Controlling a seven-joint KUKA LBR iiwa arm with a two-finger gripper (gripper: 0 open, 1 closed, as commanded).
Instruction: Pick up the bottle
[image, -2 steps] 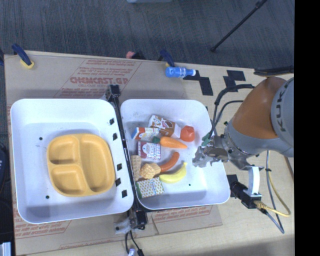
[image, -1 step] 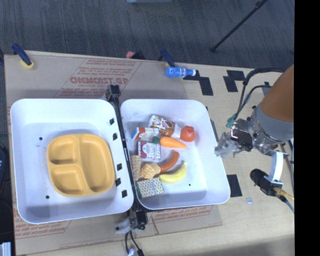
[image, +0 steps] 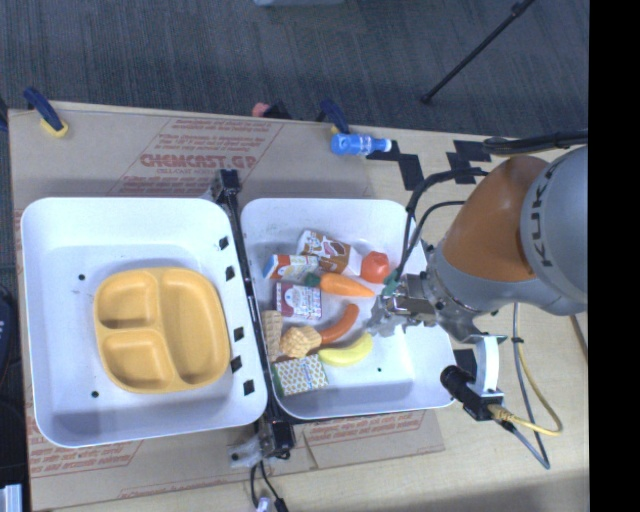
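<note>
1. The pincer (image: 385, 305) is seen low over the right side of the right bin (image: 395, 385), at the end of the grey arm (image: 520, 240) reaching in from the right. Whether it is spread or pressed together cannot be told; nothing is seen pinched.
2. Just left of the pincer lie a sausage (image: 338, 322) and a banana (image: 347, 351); just above-left, a carrot (image: 347, 285) and a tomato (image: 375, 266). The toy food is heaped mid-bin, presumably tipped in loose.
3. Further left, small cartons (image: 300, 300) and a cracker-like piece (image: 297, 341) are noted. No bottle can be picked out with certainty in this heap.
4. Well to the left, a yellow divided tray (image: 160, 328) rests in the left bin (image: 50, 400).
5. Far above the pincer, outside both bins, the blue bottle (image: 352, 144) lies on its side on the bench; judged well apart from the present reach.
</note>
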